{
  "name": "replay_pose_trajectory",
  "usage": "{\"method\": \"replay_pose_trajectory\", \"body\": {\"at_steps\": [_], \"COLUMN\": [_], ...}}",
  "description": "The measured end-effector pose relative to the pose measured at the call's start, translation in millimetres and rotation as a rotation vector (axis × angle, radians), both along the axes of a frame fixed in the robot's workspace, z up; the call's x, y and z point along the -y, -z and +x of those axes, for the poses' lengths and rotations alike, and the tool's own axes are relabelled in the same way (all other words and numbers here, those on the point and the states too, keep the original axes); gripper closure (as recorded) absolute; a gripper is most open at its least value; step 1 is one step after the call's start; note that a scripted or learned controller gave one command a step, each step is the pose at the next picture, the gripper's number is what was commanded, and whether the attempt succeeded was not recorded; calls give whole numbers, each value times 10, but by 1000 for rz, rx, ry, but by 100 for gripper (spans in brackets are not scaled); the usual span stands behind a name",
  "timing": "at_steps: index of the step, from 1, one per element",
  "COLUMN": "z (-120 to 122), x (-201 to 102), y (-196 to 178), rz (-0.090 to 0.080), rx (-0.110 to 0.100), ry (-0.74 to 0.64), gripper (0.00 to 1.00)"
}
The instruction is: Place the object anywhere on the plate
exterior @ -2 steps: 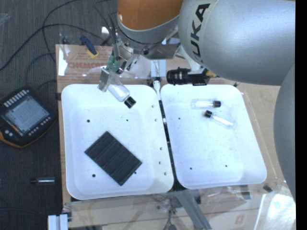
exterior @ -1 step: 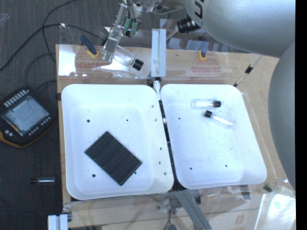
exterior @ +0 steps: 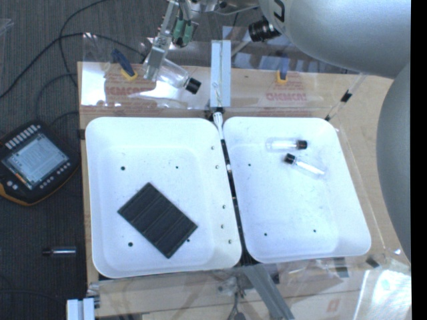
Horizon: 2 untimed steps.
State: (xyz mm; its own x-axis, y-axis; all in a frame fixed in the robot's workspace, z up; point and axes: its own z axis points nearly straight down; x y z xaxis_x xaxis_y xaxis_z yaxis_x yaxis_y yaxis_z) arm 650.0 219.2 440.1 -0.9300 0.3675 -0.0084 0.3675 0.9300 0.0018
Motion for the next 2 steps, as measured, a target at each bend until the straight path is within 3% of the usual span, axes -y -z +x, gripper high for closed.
{"method": "replay_pose_trajectory", "body": {"at_steps": [2], "z": [15], "x": [-2], "y": [-192], "rz": [-1], "rx": [7], "ry": [3], "gripper": [100]}}
